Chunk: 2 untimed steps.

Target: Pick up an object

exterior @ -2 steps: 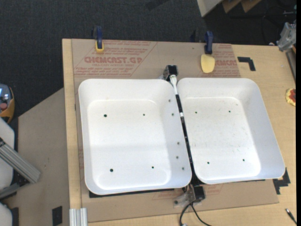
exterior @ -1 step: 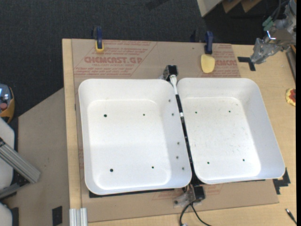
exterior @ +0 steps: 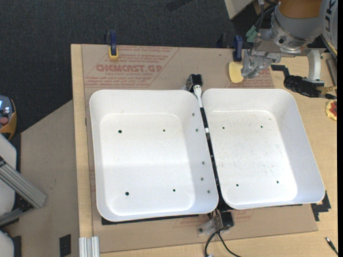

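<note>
Blue clamp (exterior: 112,38) on brown board (exterior: 139,68)

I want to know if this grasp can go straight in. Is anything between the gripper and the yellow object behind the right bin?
Nothing visible does: the gripper sits right beside the yellow object on the board, beyond the right bin's far rim.

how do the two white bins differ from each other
The left bin has a clean floor; the right bin has a floor peppered with fine dark specks. The left bin lies far from the gripper, while the right bin's far rim sits just below it. Both are shallow, white, round-cornered, with four dark dots on the floor, and meet along a black strip.
</note>
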Motion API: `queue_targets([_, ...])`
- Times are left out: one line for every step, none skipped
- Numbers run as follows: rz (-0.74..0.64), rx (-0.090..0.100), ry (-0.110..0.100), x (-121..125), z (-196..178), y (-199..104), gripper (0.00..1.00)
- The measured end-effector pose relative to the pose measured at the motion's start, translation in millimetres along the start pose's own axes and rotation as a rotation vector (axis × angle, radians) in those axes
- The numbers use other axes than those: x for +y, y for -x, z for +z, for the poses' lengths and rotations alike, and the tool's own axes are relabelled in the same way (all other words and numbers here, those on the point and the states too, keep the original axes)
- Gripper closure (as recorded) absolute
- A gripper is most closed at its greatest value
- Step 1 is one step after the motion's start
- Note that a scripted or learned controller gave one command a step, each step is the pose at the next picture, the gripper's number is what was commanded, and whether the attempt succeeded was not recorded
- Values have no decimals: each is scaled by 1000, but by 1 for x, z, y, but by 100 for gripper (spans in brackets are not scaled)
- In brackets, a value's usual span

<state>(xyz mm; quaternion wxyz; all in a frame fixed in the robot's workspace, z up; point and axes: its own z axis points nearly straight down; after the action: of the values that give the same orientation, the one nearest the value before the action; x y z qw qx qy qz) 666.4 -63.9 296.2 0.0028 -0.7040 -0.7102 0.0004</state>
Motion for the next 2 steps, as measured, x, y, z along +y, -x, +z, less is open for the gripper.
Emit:
queue_targets([12, -7, 13, 0, -66, 60, 100])
queue_targets([-3, 2, -4, 0, 7, -64, 100])
